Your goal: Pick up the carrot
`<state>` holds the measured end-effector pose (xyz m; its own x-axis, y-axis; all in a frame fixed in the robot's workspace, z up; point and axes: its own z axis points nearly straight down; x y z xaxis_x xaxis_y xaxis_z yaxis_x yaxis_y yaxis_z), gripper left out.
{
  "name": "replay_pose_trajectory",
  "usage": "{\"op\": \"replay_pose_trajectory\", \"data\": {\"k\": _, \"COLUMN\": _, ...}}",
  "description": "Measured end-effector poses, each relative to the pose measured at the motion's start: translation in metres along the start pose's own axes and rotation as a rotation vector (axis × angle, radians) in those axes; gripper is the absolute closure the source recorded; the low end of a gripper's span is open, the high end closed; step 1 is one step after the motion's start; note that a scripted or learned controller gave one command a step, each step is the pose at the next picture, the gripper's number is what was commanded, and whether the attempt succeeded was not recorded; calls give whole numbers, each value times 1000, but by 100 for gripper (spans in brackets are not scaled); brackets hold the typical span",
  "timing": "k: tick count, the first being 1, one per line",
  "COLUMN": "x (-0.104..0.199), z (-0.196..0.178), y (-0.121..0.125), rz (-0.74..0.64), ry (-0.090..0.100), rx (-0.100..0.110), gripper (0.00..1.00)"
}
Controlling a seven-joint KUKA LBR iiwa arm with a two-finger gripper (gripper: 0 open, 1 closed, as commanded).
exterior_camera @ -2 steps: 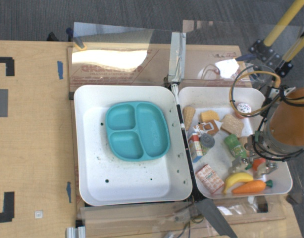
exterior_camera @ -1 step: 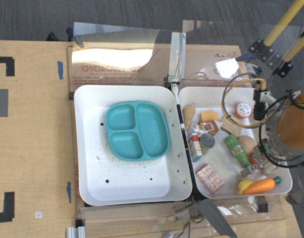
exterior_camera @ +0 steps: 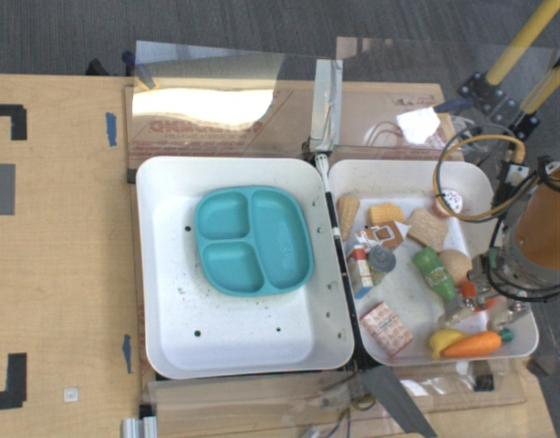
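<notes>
The carrot (exterior_camera: pixel 476 343), orange with a green stub at its right end, lies flat near the front right corner of the right bin (exterior_camera: pixel 522 340). A yellow toy fruit (exterior_camera: pixel 443 338) touches its left end. My gripper (exterior_camera: pixel 477 303) hangs just above and behind the carrot, below the arm's orange band (exterior_camera: pixel 544 231). Nothing visibly sits in its grasp, and cables and the wrist hide part of it.
The right bin also holds a green bottle (exterior_camera: pixel 433 273), a beige egg shape (exterior_camera: pixel 456 263), a bread slice (exterior_camera: pixel 428 229), a pink box (exterior_camera: pixel 388 328), a small red-capped bottle (exterior_camera: pixel 360 268) and other toy foods. A teal divided plate (exterior_camera: pixel 254 241) lies in the left bin (exterior_camera: pixel 171 336).
</notes>
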<state>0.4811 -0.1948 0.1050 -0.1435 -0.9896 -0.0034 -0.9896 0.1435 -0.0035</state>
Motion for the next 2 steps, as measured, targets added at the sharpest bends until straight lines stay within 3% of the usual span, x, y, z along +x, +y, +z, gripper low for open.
{"op": "replay_pose_trajectory", "data": {"k": 1, "x": 28, "z": 8, "y": -3, "rz": 429, "ry": 1, "rx": -1, "gripper": 0}}
{"op": "replay_pose_trajectory", "data": {"k": 2, "x": 25, "z": -3, "y": -6, "rz": 428, "ry": -3, "rx": 5, "gripper": 100}}
